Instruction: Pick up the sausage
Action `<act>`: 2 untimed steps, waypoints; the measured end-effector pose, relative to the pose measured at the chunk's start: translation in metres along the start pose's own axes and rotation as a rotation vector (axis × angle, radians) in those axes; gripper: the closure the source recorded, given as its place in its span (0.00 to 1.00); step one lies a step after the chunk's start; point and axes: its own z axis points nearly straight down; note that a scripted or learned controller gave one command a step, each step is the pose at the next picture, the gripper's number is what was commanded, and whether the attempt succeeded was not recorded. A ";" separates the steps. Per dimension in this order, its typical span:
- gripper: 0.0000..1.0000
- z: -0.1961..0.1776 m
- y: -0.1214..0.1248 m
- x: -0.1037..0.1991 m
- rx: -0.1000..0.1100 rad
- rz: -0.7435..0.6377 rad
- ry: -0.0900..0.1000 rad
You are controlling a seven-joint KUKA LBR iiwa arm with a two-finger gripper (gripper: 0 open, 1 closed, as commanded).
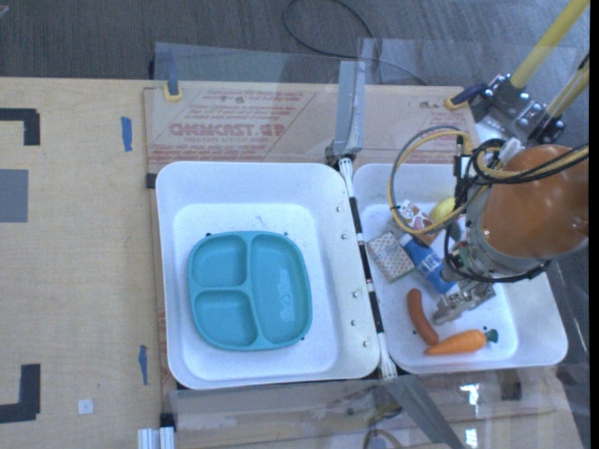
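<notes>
Right bin [547, 344] floor: sausage [420, 316] just beside pincer [457, 305], carrot [456, 343].

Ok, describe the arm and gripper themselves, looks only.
The arm shows a wide glossy orange band above a grey metal wrist. Yellow and black cables loop beside it on the view's left. The gripper below is small, silvery-grey metal. Yellow rods rise toward the upper right corner.

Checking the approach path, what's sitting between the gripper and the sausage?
Nothing: in the camera view, bare white bin floor separates the gripper from the sausage.
</notes>
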 end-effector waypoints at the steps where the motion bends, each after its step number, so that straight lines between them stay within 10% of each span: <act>1: 1.00 -0.076 -0.001 0.042 0.000 -0.708 -0.009; 2: 1.00 -0.001 0.031 0.028 -0.003 -0.488 -0.005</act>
